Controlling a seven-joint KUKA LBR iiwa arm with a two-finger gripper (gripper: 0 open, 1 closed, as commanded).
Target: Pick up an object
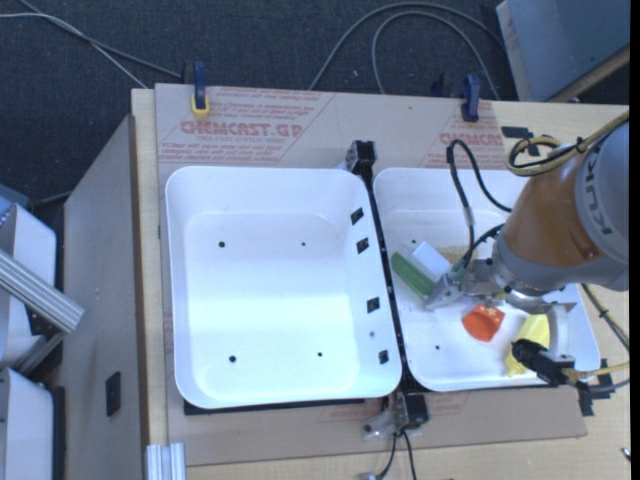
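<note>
Nearest you, the shallow white left bin (200, 268) shows its bare floor. Move right to the shallow white right bin (420, 368): you'll find a flat green block (409, 271) with a small white card (429, 259) touching it, then an orange chunky piece (484, 323) and a yellow soft item (528, 336) near the front corner. Your pincer (440, 293) sits just beside the green block; you cannot tell whether it is released or clenched.

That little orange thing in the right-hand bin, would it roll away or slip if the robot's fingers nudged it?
The orange object looks small and chunky with uneven edges, so it would probably slide or tip rather than roll. It seems light for its size, so a nudge from the gripper may skid it across the smooth white bin. Its material is too blurred to judge.
</note>
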